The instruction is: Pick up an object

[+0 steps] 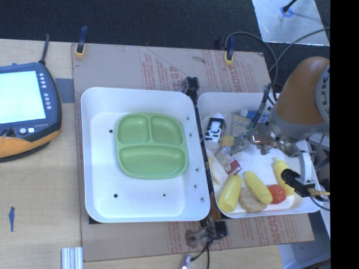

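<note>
Arm: gripper [242, 143] low in the right bin [216, 102], among toy food.
Jaws: cannot tell.
Left bin [92, 150]: green divided plate [151, 145].

A green divided plate [151, 145] lies in the left bin [92, 150]; the gripper [242, 143] hangs over the right bin's [208, 102] toy food.

Single fixed overhead camera, slanted down on both bins [92, 150]; arm [300, 94] enters from right.

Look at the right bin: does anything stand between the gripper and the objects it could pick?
Nothing visible does. The gripper hangs directly over the right bin, beside the wrapped packet, with the corn nearby.
</note>
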Robot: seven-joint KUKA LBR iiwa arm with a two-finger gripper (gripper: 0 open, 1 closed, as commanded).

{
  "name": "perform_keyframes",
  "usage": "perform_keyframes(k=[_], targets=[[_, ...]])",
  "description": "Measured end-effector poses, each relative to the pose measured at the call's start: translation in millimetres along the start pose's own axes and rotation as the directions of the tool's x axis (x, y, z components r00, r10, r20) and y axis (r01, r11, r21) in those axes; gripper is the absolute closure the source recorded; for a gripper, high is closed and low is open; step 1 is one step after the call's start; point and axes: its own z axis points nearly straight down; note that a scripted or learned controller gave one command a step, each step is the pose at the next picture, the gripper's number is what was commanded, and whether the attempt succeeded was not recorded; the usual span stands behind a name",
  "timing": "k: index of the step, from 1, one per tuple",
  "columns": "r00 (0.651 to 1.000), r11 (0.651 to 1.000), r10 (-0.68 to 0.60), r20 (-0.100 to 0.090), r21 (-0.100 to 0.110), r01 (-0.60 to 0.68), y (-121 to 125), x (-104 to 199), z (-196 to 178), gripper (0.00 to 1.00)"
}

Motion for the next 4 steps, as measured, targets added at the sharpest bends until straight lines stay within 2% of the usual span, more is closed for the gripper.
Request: perform_keyframes(k=[1,2,3,4], targets=[[1.0,1.0,0.001,0.002,-0.02,-0.001,-8.4,9.2,16.8,0.0],[1.0,1.0,0.002,-0.001,-0.002,-0.002,63.2,10.4,41.9,0.0],[1.0,1.0,0.001,-0.001,0.003,-0.001,93.7,19.8,42.8,0.0],[1.0,1.0,-0.002,-0.009,0.029,0.002,105.7,7.9,44.9,0.0]])
